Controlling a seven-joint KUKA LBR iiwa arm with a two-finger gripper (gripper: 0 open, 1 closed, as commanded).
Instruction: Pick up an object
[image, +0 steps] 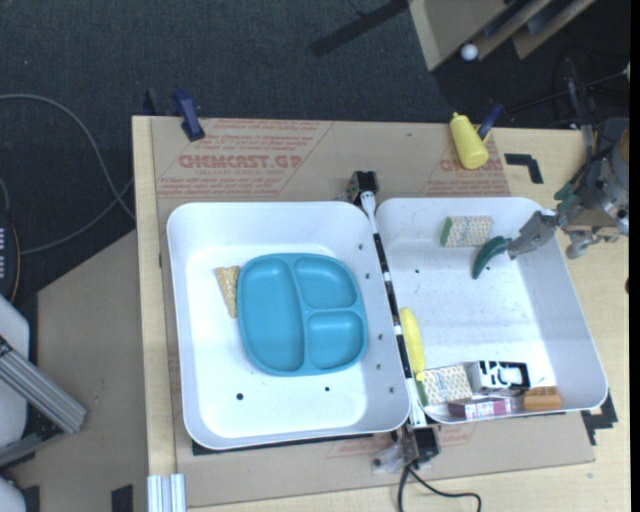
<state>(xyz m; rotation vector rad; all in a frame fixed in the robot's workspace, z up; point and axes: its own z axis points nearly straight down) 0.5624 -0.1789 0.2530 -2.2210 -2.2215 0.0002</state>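
The right bin (560, 310) holds several small objects. A green-and-beige sponge (467, 231) lies near its far wall. A dark green curved piece (487, 256) lies just in front of the sponge. My gripper (520, 243) reaches in from the right over the bin's far right corner, and its tip meets the upper end of the green piece. Whether it grips the piece is not visible. A yellow stick (410, 341) rests along the divider between the bins.
At the right bin's near edge lie a patterned sponge (443, 383), a black-and-white box (503, 375), a pink box (481, 408) and an orange block (541, 399). The left bin (200, 250) holds a blue divided plate (302, 312) over a tan cracker-like piece (228, 285). A yellow bottle (467, 142) lies on the bench behind.
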